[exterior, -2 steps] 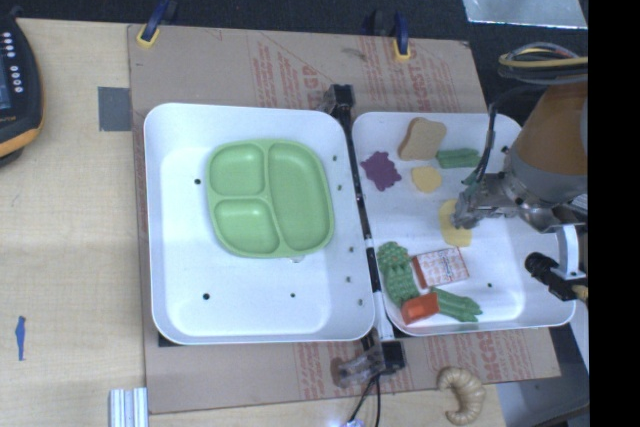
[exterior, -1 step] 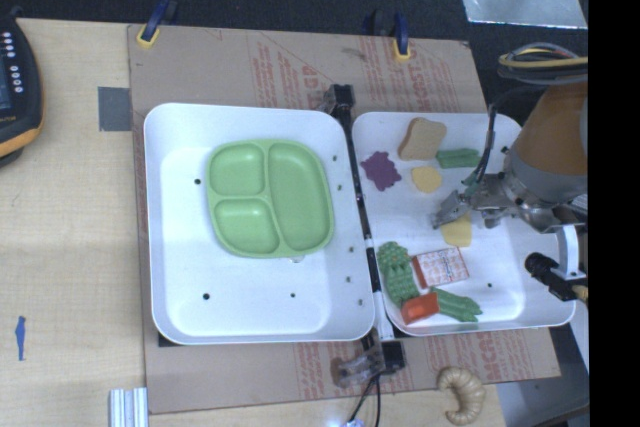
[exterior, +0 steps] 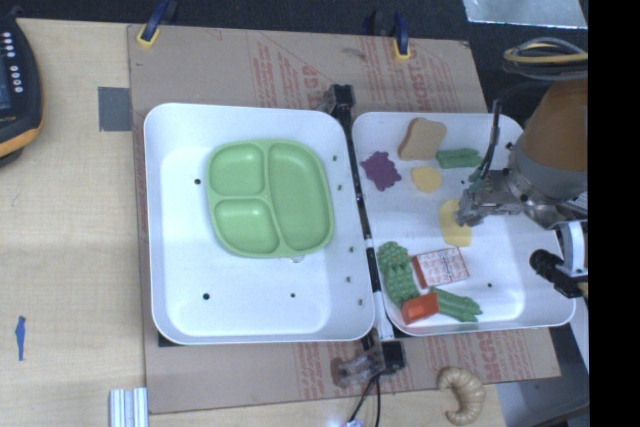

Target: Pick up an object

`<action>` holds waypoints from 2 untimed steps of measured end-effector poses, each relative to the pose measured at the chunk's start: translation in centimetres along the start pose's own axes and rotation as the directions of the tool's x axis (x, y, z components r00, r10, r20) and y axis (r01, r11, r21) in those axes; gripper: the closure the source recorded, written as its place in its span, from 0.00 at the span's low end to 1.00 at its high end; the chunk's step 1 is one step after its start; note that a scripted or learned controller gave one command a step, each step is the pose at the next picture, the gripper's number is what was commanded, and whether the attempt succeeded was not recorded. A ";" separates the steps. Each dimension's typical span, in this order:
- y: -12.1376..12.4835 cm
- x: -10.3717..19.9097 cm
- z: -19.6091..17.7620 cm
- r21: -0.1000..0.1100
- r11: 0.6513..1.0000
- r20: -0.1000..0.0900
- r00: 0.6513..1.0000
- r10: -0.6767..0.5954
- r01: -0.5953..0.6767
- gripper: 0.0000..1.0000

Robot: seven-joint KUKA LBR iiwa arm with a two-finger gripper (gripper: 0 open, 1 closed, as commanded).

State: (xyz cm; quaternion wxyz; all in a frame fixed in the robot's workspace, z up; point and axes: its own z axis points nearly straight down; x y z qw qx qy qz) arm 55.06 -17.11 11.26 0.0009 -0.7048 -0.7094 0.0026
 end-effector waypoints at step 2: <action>0.9 0.9 2.2 0.000 1.000 -0.003 1.000 0.000 0.000 0.00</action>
